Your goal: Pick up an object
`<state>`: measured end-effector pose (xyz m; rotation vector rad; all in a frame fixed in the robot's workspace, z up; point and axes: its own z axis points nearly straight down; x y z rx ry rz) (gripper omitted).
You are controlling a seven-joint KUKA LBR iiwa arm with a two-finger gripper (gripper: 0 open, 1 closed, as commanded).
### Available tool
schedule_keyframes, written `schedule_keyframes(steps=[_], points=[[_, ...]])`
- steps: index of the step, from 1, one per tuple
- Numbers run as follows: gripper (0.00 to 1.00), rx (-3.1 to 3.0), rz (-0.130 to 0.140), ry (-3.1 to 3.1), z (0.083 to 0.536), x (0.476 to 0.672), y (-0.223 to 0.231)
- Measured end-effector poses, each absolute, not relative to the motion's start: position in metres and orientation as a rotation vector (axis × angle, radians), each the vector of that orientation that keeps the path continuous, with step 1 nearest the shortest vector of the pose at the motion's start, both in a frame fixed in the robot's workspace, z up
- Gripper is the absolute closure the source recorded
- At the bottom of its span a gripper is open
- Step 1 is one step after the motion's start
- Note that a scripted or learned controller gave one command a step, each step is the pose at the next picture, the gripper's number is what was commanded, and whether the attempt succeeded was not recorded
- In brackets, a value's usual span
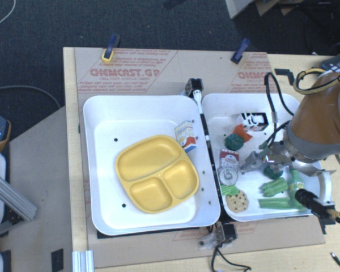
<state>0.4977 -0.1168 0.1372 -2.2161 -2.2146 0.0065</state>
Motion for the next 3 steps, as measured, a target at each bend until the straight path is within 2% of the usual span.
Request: schedule_keyframes(steps=[1, 2, 3], points=[[0.00, -2.232, -0.001, -2.222, 0.090, 0.500, -0.121], [1.00, -2.232, -0.004, -2.223, 0.100, 0.500, -0.119], [1.00, -2.223, -0.004, -2.226, 0.150, 0.498, -0.110]])
